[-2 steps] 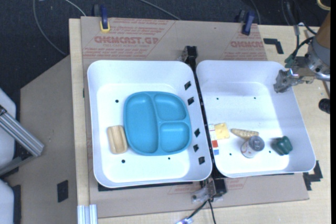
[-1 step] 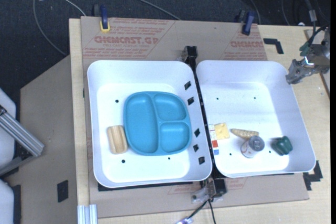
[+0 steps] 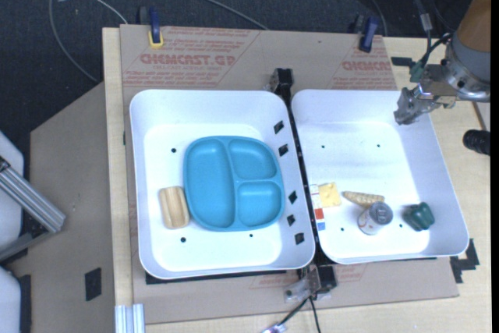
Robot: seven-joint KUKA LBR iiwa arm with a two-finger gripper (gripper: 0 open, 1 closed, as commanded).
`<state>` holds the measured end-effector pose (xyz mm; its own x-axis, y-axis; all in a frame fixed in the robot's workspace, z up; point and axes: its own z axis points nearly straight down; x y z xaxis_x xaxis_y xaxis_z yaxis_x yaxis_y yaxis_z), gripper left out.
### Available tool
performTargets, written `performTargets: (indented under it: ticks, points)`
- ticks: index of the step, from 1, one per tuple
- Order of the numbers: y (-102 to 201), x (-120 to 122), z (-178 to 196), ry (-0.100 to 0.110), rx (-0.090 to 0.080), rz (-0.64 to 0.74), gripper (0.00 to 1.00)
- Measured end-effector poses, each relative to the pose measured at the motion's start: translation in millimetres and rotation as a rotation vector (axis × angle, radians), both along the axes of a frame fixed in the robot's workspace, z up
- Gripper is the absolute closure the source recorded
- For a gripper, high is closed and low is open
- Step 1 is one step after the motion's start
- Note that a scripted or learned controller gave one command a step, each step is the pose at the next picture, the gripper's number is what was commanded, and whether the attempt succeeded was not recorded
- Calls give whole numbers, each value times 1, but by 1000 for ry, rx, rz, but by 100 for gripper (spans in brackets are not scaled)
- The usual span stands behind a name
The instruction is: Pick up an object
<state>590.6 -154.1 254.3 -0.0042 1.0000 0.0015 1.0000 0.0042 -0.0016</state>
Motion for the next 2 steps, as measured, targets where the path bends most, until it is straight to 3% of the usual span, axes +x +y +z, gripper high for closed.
performTargets:
  ticks: [2]
  points:
    - [101, 0, -10, 2, 1, 0, 100]
